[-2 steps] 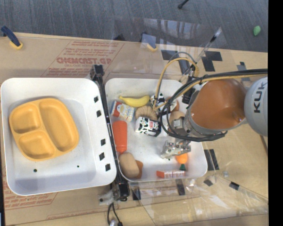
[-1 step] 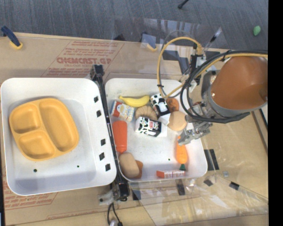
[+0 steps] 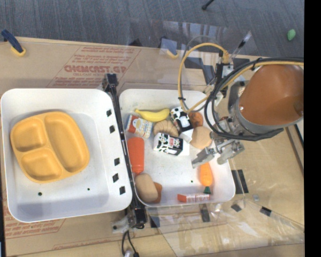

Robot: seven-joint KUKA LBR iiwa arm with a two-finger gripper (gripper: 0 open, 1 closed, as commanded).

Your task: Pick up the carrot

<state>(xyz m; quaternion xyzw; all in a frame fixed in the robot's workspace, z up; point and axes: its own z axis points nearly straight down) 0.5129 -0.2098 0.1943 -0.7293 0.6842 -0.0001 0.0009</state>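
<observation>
Over the right white plastic bin (image 3: 227, 189), we see the grey metal gripper (image 3: 209, 158) hanging with its fingers spread apart and nothing between them. Just under it lies the small orange carrot with a green top (image 3: 205, 174), near the bin's right wall. A long orange tube-shaped toy (image 3: 136, 155) lies by the left wall, and a yellow banana (image 3: 153, 114) sits near the top. Beside this bin, the left white bin (image 3: 21, 202) holds a yellow plastic tray with three parts (image 3: 48, 145).
</observation>
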